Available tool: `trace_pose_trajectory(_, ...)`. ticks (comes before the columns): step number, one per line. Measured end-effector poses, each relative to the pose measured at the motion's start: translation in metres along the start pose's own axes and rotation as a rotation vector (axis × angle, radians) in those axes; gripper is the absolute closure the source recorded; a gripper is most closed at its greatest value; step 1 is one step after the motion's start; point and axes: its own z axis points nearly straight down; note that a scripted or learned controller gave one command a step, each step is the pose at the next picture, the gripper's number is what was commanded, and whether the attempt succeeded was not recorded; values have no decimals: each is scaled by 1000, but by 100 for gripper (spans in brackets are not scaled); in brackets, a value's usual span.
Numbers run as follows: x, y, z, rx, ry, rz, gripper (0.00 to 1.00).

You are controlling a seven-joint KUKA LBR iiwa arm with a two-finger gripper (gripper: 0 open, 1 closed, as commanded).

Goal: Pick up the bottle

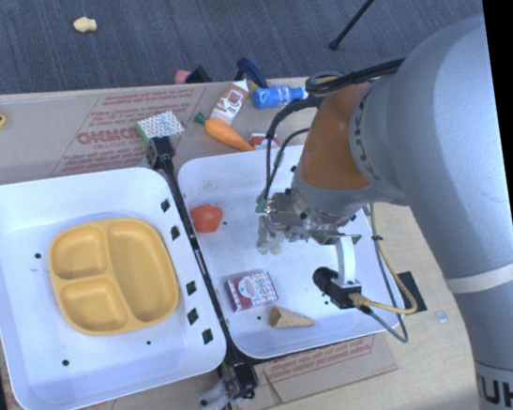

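A blue bottle (275, 97) lies on the cardboard just behind the right bin (233, 169), partly covered by the arm's cables. Beside it to the left lies a small white bottle with an orange label (232, 102). My gripper (273, 233) hangs low over the middle of the right bin, well in front of both bottles, with the orange-banded wrist above it. I see nothing clearly held under it.
In the right bin lie a red tomato-like piece (206, 218), a red and white carton (251, 291) and a tan cone (291, 317). A carrot (226, 133) lies behind the bin. The left bin (12, 281) holds a yellow divided plate (113, 274).
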Motion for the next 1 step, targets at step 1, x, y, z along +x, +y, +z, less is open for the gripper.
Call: trace_pose_trajectory(1, 55, -67, -73, 0, 0, 365, 100)
